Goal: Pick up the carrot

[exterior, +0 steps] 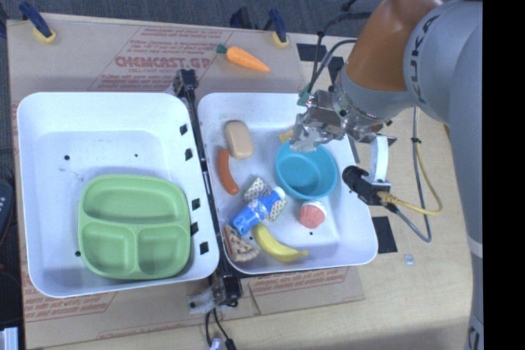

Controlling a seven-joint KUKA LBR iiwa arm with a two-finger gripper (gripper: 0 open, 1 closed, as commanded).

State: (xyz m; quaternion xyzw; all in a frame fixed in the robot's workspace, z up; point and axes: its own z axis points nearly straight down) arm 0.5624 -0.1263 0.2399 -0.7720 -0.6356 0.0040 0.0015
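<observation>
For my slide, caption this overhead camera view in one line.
Grey KUKA arm's gripper hovers over the blue bowl in the right white bin, while the orange carrot lies outside on the cardboard.

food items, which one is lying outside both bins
The carrot: orange with a green top, it lies on the cardboard above the right bin. The hot dog, bread roll and banana all lie inside that bin.

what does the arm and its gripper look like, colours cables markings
The arm is smooth, rounded grey casing with a wide orange band above the wrist and part of dark lettering on the grey shell. Thin black cables run along its top. The gripper is a compact cluster of bare metal and dark parts. A black fitting beside it trails a yellow cable over the bench.
</observation>
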